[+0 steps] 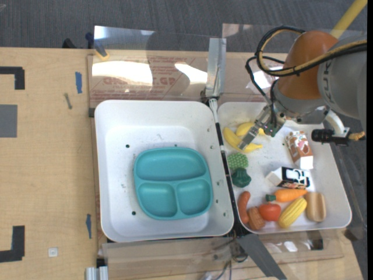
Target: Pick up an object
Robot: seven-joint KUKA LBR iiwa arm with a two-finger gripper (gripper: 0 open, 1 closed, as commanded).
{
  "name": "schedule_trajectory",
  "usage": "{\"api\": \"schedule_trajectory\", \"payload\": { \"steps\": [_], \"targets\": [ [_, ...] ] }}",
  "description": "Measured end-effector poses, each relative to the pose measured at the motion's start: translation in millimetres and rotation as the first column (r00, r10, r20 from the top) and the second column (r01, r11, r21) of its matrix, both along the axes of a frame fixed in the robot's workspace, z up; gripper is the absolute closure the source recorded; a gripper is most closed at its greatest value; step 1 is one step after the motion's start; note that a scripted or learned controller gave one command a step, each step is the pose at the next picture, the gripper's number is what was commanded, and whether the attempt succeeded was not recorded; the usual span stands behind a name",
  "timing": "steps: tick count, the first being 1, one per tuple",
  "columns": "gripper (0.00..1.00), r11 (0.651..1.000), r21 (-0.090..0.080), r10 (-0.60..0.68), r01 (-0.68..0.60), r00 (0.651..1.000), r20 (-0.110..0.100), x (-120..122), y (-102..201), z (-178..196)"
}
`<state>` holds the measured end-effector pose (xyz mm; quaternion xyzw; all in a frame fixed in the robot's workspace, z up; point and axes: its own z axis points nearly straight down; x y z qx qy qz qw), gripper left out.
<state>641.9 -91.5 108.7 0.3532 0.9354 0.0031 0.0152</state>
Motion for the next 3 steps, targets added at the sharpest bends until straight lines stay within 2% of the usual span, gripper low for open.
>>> {"api": "schedule_trajectory", "payload": {
  "steps": [1, 2, 3],
  "targets": [
    [0.00, 0.993, 0.007, -0.120, 0.120, 0.993, 0.003, 3.7, -1.5, -6.4],
    [0.00, 0.961, 0.006, -0.277, 0.277, 0.961, -0.025, -16.6, -6.9, -21.0],
    [1.00, 0.962, 0.006, -0.274, 0.274, 0.962, -0.017, -14.1, -6.5, -7.6]
  ]
}}
